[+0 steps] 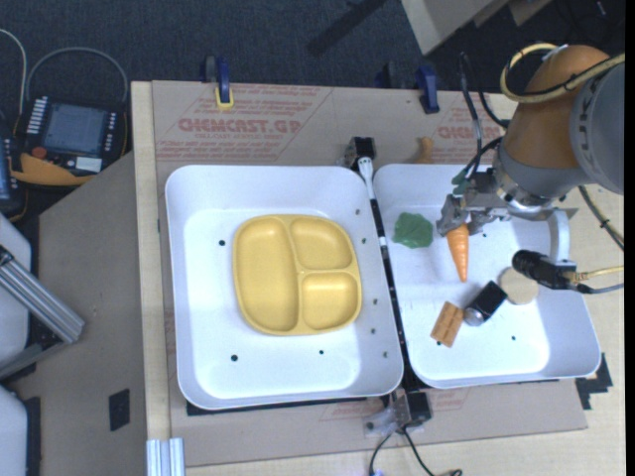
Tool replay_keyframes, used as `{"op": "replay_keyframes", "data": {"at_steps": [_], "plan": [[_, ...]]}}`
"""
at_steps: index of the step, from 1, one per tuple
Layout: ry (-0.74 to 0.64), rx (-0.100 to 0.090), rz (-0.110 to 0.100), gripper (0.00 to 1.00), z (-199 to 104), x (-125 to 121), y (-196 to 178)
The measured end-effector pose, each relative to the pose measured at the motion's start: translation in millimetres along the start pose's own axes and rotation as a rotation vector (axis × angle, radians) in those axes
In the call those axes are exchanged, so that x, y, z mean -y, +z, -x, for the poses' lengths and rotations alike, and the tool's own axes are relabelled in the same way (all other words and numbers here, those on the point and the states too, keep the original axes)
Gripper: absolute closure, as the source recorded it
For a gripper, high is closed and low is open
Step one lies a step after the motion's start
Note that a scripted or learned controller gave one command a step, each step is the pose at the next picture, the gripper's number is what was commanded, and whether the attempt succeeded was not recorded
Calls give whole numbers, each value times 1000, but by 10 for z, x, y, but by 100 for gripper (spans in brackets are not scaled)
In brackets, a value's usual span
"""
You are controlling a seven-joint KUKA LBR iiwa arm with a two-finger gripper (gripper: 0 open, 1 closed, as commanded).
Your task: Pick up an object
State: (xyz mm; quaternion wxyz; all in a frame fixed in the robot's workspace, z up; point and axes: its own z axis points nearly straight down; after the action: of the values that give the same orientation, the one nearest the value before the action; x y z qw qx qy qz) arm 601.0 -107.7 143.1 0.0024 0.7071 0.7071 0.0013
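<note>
In the right bin (556, 360), right of frame centre, the jaws (458, 222) hang directly over the top end of the orange carrot (458, 251). The carrot lies just below them, beside a green piece (413, 230). Whether the jaws are released or clenched, I cannot tell.

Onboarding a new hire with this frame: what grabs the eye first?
The yellow divided plate dominates, sitting alone in the middle of the left bin. Next is the grey arm with its orange band, reaching in from the right so the gripper sits over the top of the toy carrot in the right bin. Around it lie a green leafy piece, a brown block and a small black-and-silver cylinder.
</note>
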Motion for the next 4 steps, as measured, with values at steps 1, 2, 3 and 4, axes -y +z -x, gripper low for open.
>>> {"op": "replay_keyframes", "data": {"at_steps": [1, 2, 3, 4], "plan": [[-2, 0, 3, 100, -98, -57, -531], [-1, 0, -1, 100, -97, -66, -649], [-7, -4, -6, 100, -705, 3, -750], [-7, -5, -6, 100, -1275, 97, -867]]}}
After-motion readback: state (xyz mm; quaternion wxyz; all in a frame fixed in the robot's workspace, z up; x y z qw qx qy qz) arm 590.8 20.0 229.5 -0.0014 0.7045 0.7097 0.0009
